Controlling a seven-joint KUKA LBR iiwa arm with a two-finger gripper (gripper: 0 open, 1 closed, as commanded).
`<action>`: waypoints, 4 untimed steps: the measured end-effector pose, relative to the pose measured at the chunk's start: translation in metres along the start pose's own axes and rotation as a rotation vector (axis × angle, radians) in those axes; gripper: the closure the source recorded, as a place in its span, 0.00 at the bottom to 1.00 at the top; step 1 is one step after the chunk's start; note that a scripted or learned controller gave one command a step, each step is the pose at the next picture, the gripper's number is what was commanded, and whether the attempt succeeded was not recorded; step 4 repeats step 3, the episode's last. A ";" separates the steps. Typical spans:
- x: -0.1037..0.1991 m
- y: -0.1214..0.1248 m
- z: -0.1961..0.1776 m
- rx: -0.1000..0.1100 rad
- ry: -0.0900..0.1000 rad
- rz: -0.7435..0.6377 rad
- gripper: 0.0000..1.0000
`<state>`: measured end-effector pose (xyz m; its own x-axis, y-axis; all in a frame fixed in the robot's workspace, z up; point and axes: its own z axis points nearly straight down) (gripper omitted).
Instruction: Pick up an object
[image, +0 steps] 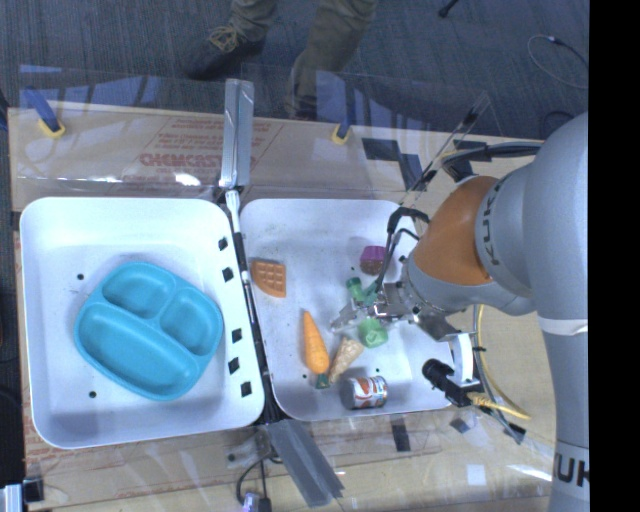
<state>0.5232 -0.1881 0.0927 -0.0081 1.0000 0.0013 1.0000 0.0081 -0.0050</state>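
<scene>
A blue tray (150, 328) with three compartments lies in the left bin (50, 240). Far beyond the bins, a person's legs (300, 40) stand on dark floor, behind a clear sheet (130, 150) with red print.

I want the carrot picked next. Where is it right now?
The carrot lies in the right bin, left of centre, below the waffle and beside the ice-cream cone.

I see an orange carrot (315, 342) lying lengthwise mid-bin, a waffle (268, 277) up-left of it, a can (367, 392) on its side, and a small green piece (373, 333).
</scene>
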 end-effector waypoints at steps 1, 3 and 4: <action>0.000 0.000 -0.010 0.002 0.001 -0.004 1.00; 0.038 -0.011 -0.141 -0.002 0.000 0.000 1.00; 0.038 -0.011 -0.141 -0.002 0.000 0.000 1.00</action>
